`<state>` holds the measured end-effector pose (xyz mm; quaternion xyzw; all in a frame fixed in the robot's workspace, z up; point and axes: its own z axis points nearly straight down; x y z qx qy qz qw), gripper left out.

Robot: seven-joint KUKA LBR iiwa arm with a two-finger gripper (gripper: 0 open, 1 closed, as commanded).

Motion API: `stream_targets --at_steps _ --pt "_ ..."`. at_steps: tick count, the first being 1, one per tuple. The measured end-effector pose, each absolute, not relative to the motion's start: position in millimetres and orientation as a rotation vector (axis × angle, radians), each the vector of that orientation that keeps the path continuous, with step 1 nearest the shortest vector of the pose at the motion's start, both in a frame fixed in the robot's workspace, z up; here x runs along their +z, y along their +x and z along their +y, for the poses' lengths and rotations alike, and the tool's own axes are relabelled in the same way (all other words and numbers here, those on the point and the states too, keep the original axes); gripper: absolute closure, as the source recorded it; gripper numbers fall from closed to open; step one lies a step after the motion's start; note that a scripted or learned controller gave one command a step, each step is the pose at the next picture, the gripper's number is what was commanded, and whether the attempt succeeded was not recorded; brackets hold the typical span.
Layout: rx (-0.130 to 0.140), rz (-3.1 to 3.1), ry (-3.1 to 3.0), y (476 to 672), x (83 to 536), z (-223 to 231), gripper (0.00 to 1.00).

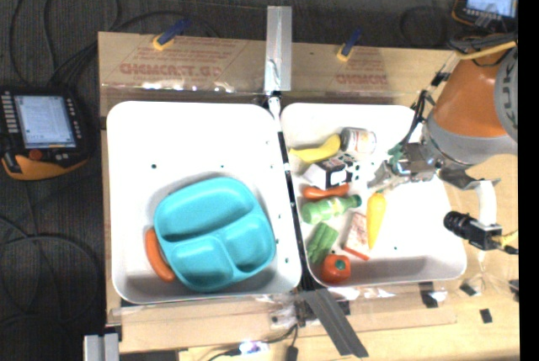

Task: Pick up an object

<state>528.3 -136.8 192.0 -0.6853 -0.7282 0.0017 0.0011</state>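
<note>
The bench's brown board (202, 65) carries mirrored red lettering along its 12 o'clock edge, too blurred to read. On it sit the left bin (135, 132) and the right bin (421, 262), touching along their shared wall. The grey arm with its orange band (476, 111) reaches in from 3 o'clock. In the left bin a turquoise divided tray (215, 233) lies toward 6 o'clock, with an orange sausage-shaped toy (157, 255) tucked against its 8 o'clock edge. The right bin's toys crowd its 9 o'clock half: a yellow banana (316, 152) at 11 o'clock, a small can (360, 140) just beside it whose label cannot be read, a white box with black print (334, 175), an orange carrot (324, 192), a green bottle (330, 208), a yellow corn-like piece (375, 218), a green vegetable (321, 240) and a red tomato (337, 268) at 6 o'clock. The gripper (381, 177) hangs just at 3 o'clock of the white box; whether its jaws are parted or hold anything cannot be told.
</note>
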Motion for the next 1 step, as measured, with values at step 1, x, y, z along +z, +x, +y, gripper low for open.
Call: stream_targets --at_steps 1 --pt "0.008 -2.305 -2.129 515.5 182.6 -102.2 1.00"
